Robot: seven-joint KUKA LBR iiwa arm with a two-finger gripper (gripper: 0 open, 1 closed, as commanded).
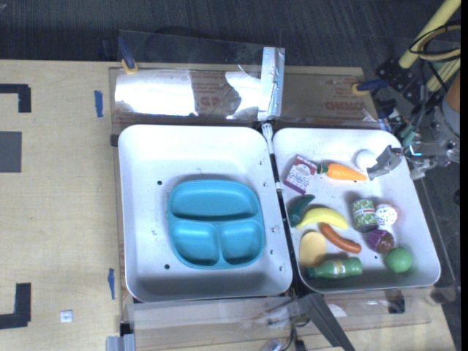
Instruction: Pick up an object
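Note:
The right bin [424,218] holds several toy foods. An orange carrot [345,172] and a small white ball [363,157] lie near its back. A purple packet [300,174], a dark green pepper [298,208], a banana [323,216] and a red sausage [341,238] lie at centre left. A green can [363,213], a white and pink ball [386,215], a purple piece [380,239] and a green ball [398,259] sit to the right. My gripper [382,163] hangs at the bin's back right, just right of the white ball and the carrot tip, with nothing seen held.
The left bin [139,196] holds a blue divided plate [216,221]. A yellow fruit [312,248] and a green bottle [335,269] lie at the right bin's front. A clear plastic panel [197,86] stands behind the bins. Cables [428,42] hang at the back right.

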